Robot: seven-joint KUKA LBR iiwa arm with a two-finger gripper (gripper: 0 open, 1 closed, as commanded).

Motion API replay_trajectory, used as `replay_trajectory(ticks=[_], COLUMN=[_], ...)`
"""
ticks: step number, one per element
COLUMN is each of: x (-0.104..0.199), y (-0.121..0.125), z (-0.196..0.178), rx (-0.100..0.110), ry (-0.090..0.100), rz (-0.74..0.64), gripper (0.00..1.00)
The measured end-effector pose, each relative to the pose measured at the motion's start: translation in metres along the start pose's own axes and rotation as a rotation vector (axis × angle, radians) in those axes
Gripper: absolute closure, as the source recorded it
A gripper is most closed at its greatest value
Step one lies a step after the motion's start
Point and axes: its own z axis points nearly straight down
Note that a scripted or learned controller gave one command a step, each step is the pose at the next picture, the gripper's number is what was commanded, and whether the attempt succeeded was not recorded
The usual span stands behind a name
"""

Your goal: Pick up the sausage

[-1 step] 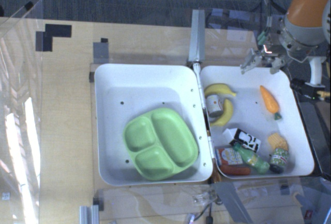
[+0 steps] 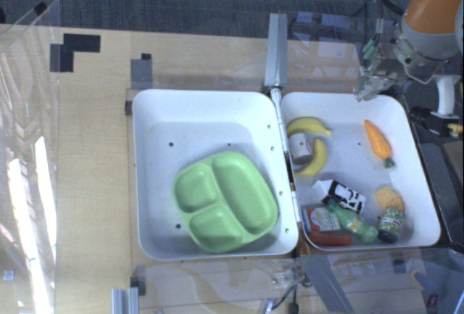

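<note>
Camera view has the gripper (image 2: pixel 371 85) hanging over the far rim of the right bin (image 2: pixel 428 182), near its back corner; whether its jaws are parted or closed I cannot tell. The sausage (image 2: pixel 328 238) lies well away from it, at the bin's near edge, touching a green bottle (image 2: pixel 353 222). A carrot (image 2: pixel 378 141) sits just below the gripper, two bananas (image 2: pixel 310 140) nearer the divider. The left bin (image 2: pixel 152 160) holds a green divided plate (image 2: pixel 225 200).
</note>
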Motion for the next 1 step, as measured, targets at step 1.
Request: replay_trajectory(ticks=[1], x=[-0.0564], y=[-0.0485], z=[0.1787], rx=[-0.006], ry=[-0.004], rz=[-0.064], gripper=[1.0])
